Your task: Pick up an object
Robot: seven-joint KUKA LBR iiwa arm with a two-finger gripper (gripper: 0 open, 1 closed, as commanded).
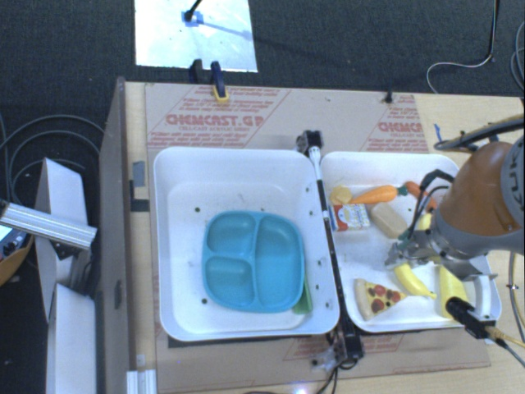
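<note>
A blue divided plate (250, 261) lies in the left bin (176, 220). In the right bin (344, 314), a pizza slice (376, 296) and a yellow banana (413, 281) lie just beside the pincer (404, 255) — whether it is open or closed cannot be told. The banana is judged light, smooth and rigid plastic, best taken across its narrow middle.

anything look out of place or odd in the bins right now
Nothing looks spilled or broken. One small oddity: a green object is wedged under the lower right edge of the blue divided plastic plate in the left white bin, mostly hidden. The toy food in the right white bin lies loosely scattered, as expected.
</note>
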